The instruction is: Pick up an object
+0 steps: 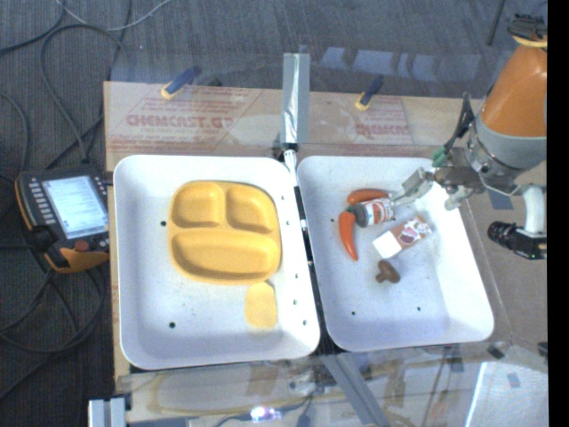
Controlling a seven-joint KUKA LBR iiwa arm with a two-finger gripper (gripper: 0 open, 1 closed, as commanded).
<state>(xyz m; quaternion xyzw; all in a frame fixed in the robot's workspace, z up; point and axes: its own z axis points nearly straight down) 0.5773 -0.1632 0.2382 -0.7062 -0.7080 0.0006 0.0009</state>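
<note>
In the right bin [444, 318] lie several small things: a red-orange pepper [367, 195], an orange chili [347, 236], a small bottle with a red label [377, 212], a white packet with a red wrapper [404, 237] and a small brown piece [387, 274]. My gripper [433, 190] hangs over the bin's far right part, just right of the bottle and above the packet. It is open, one finger reaching toward the bottle, and nothing sits between the fingers.
The left bin [142, 327] holds a yellow compartment tray [225, 229] and a yellow disc [260, 307]. A metal divider post [293, 105] stands behind the seam between the bins. A teach pendant [62, 216] lies on the floor at left.
</note>
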